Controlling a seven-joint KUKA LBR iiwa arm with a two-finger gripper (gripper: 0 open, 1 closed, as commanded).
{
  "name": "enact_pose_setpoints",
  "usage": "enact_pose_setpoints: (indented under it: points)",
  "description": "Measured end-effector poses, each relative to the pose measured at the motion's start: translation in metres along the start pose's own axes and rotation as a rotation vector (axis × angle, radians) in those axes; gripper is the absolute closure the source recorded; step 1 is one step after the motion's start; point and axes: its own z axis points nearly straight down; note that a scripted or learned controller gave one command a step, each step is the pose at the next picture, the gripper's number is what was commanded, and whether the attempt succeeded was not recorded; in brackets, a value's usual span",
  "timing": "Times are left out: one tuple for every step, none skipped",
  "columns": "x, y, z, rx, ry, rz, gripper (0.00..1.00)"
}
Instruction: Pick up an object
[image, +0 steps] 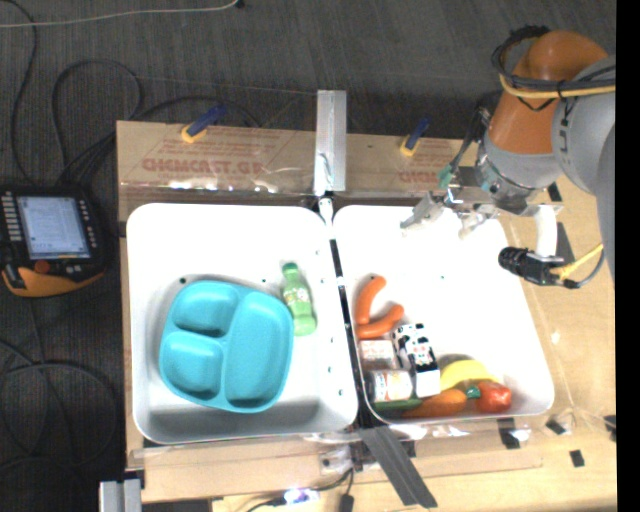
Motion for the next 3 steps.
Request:
enact_pose_setpoints:
  points:
    - [0.021,-0.049,0.127,-0.005,0.000,-0.059,0.00]
    - [0.012,-0.108,0.129,-0.015,-0.005,-0.176,0.00]
    - [0.014,-0.107,0.120,-0.017,-0.001,-0.177,1.00]
